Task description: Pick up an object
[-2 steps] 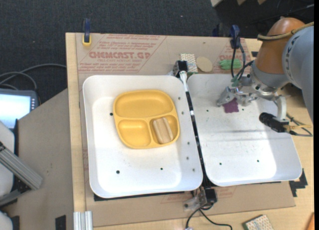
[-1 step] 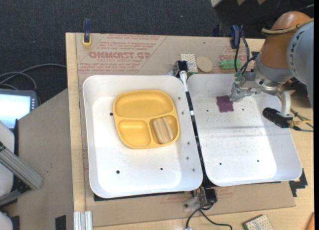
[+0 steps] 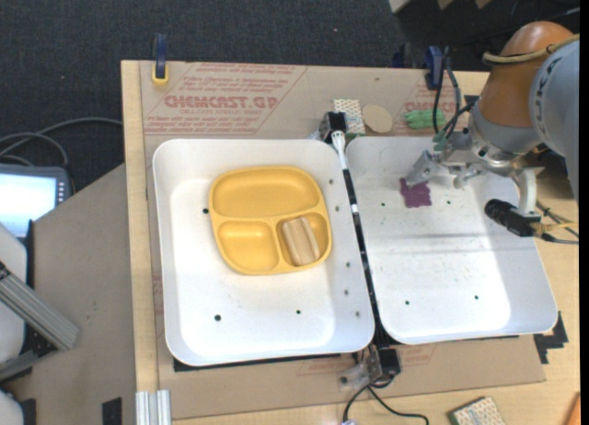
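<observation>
Hovering beside the purple object (image 3: 417, 194), the jaws (image 3: 426, 169) blur; their state is unreadable.

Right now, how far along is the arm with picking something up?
Done: the gripper has reached into the right bin, beside the small purple object. In hand: nothing shows between its fingers; the purple piece lies on the bin floor. Left: close on it and lift. The yellow divided plate with its tan block sits in the left bin.

Left of the smooth, glossy white plastic bins (image 3: 460, 304), a matt yellow plastic tray (image 3: 262, 195) sits; under them lies a rough brown cardboard sheet (image 3: 230, 101).
</observation>
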{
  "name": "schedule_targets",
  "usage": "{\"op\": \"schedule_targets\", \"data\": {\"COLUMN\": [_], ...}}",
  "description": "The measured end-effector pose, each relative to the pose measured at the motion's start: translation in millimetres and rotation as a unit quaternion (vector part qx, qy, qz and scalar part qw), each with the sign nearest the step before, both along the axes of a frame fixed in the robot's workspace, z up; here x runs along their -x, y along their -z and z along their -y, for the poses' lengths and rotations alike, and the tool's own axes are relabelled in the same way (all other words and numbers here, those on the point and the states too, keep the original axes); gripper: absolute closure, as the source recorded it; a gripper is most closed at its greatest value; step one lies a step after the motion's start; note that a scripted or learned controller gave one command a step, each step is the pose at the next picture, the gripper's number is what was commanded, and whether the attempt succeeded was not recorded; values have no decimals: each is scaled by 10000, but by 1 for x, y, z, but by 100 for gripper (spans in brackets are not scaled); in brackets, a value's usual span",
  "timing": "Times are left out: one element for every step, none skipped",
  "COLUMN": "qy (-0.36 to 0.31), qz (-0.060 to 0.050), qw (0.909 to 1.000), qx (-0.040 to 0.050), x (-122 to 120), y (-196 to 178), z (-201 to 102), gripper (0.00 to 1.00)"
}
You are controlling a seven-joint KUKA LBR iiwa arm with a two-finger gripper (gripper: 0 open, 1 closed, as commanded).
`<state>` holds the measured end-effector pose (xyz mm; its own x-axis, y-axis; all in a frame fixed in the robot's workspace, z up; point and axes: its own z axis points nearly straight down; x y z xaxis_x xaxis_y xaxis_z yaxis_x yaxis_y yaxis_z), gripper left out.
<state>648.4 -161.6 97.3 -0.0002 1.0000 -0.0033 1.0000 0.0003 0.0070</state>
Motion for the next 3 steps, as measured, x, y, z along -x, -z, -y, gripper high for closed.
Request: {"op": "schedule_targets", "data": {"qy": [-24,38,-3], "qz": [-17,-64,-139], "qw": [10000,10000,9998], "qx": [-20,-5,-128], "x": [-19,48,-18], "y": [13,13,12], "z": [-47,22,57], "gripper": [0,0,0]}}
